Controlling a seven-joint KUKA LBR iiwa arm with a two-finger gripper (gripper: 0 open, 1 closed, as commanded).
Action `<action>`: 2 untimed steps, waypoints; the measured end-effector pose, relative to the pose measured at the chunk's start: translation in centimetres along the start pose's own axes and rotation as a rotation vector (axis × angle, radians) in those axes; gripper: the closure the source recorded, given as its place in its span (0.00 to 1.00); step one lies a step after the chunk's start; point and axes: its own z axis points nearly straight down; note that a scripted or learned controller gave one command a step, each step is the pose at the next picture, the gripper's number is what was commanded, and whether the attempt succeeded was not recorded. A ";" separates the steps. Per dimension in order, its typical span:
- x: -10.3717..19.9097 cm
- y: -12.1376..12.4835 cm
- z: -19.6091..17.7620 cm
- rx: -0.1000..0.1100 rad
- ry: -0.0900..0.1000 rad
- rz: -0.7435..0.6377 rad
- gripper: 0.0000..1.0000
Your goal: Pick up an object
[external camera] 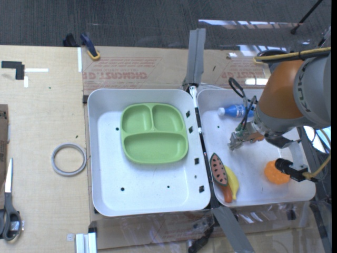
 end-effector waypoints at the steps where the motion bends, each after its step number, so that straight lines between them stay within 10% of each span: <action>1: 0.0 0.0 0.0 0.000 0.000 0.000 0.00; 2: -4.0 3.5 0.7 -0.002 -0.001 0.262 0.00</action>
